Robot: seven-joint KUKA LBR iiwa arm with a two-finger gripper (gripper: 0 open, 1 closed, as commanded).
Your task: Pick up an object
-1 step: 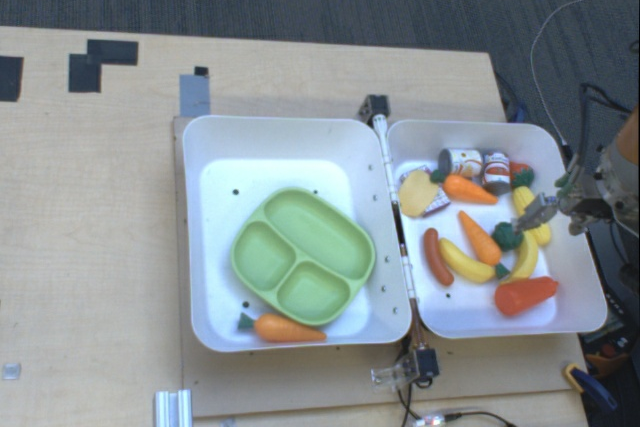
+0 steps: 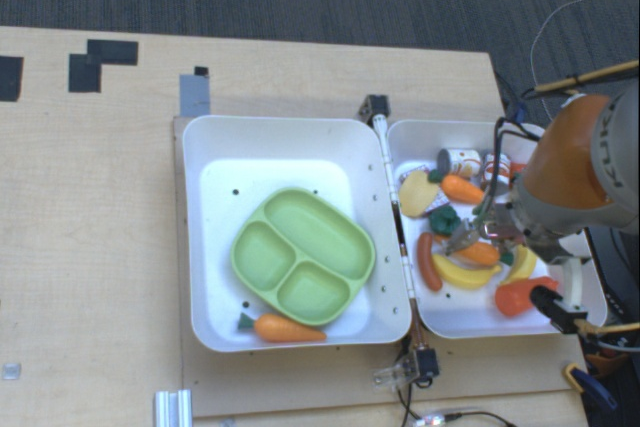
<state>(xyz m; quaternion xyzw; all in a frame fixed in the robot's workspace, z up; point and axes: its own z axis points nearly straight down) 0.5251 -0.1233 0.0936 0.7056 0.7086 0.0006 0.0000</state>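
Gripper (image 2: 468, 237): low in right bin (image 2: 440, 315), amid toy food; finger state unclear, cannot tell any grasp.
Banana (image 2: 462, 272): just beneath gripper.
Left bin (image 2: 195, 215): green divided plate (image 2: 303, 256), carrot (image 2: 287, 328).

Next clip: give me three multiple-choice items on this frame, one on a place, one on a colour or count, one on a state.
1. The carrot in the left bin lies:
A. in a tray compartment
B. beside the tray's near edge
C. on the bench

2. The divided tray is:
A. green
B. blue
C. red

3. The claw is:
A. above the left bin
B. over the bench
C. down among the right bin's toys

Answers: 1 B, it rests on the bin floor; 2 A, plainly pale green; 3 C, toy food surrounds it.
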